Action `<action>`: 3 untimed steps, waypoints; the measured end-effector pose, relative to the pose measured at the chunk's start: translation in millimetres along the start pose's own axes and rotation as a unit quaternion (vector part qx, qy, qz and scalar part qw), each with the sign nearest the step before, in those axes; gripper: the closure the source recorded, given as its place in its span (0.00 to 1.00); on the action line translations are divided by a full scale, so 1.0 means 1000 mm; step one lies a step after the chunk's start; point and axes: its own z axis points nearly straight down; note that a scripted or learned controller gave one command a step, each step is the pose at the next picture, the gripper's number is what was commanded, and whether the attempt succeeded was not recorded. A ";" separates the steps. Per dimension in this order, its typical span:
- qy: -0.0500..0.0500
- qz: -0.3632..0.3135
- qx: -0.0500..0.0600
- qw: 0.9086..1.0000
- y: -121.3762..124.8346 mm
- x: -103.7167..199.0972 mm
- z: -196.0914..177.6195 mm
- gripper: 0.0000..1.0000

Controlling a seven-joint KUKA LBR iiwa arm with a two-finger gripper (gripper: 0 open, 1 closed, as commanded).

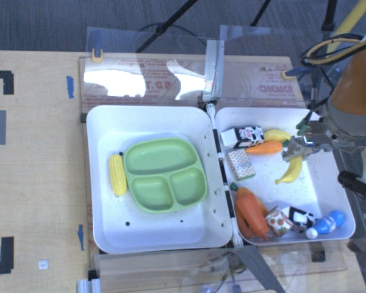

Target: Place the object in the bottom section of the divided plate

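Camera view, near to far. Right bin [335, 191], near edge: blue-and-white bottle [326, 223] in the near right corner, a small black-and-white carton [301, 215] and a strawberry-print box [279, 222] beside it, big carrot [250, 211] against the near left wall. Looks like a loose pick pile, nothing sorted.

Left bin [104, 163]: green divided plate [165, 174] roughly centred, all three sections bare. Its two small sections face the near edge, so "bottom" is likely one of those; can't say which. Corn cob [117, 174] lies just off the plate's left rim.

Mid right bin: banana [290, 170] hangs tilted right at the gripper [300, 144], probably the task object. Can't tell how far the jaws are apart or whether they grip it.

Far side: smaller carrot [265, 148], patterned packet [241, 163], cow-print carton [249, 133], second banana [277, 135] clustered together.

Beyond the bins: red print on the far panel [274, 89], too glared to read.
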 end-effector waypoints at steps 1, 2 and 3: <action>0.001 -0.168 0.001 0.986 -0.011 0.061 0.006 1.00; -0.001 -0.415 -0.002 0.910 -0.005 0.124 -0.017 1.00; -0.001 -0.509 -0.002 0.861 -0.032 0.207 -0.051 1.00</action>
